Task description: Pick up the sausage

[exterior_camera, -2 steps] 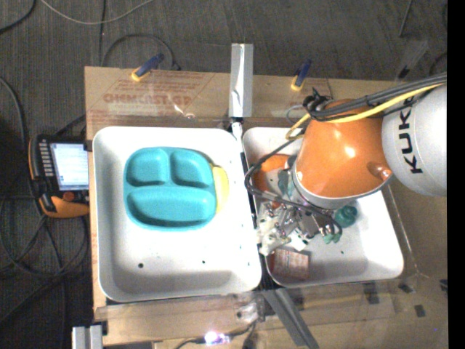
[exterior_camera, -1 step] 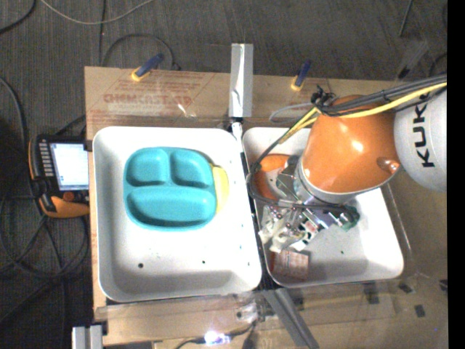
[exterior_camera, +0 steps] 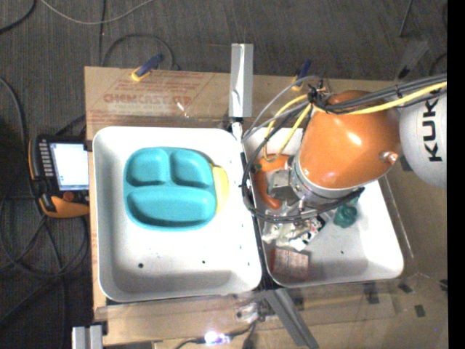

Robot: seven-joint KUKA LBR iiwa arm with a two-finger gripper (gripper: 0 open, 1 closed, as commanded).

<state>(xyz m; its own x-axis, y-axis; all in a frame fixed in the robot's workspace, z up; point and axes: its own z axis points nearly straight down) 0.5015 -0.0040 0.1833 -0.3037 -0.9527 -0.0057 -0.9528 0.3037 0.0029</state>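
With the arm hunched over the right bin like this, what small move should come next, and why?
Probably a short straight lift. The arm sits low over the right bin, covering most of what lies there, so the sausage cannot be picked out. A teal object and a brownish item peek out beside it. Rising would expose the gripper and show whether anything came up.

Arm reaching in from the right, pointed straight down

The grey KUKA arm with the glossy orange band (exterior_camera: 347, 151) comes in from the right edge and bends down steeply, so its rounded orange wrist housing faces the camera. Yellow and grey cables loop over it. The hand (exterior_camera: 290, 227) sits tucked underneath, mostly hidden.
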